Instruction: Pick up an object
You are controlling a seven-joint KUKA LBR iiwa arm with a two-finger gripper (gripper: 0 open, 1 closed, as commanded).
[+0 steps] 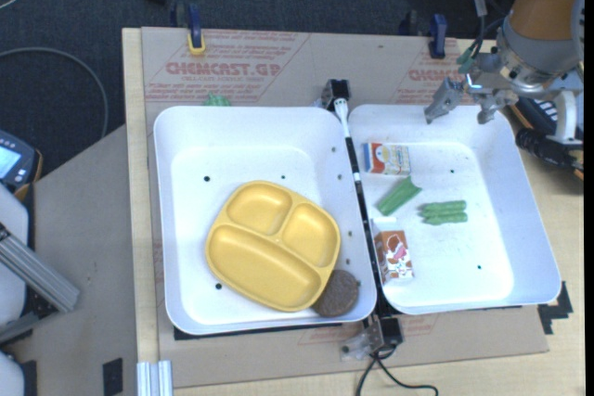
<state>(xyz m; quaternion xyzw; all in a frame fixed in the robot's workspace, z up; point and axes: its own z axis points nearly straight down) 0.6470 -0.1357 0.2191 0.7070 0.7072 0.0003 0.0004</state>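
Observation:
My gripper (461, 105) hangs above the far edge of the right bin (506, 190), open, with nothing between its two grey fingers (439, 108). Below it in that bin lie a small white and orange carton (386, 159), a green pea pod (398, 197), a second green pod (444, 213) and a small red and white packet (394, 256). All of them lie apart from the gripper, toward the near side.
The left bin (186, 162) holds a yellow divided plate (273, 243) with a brown round cookie (339, 293) at its near right corner. Blue clamps (194, 28) stand at the board's far edge. A black divider (353, 164) runs between the bins.

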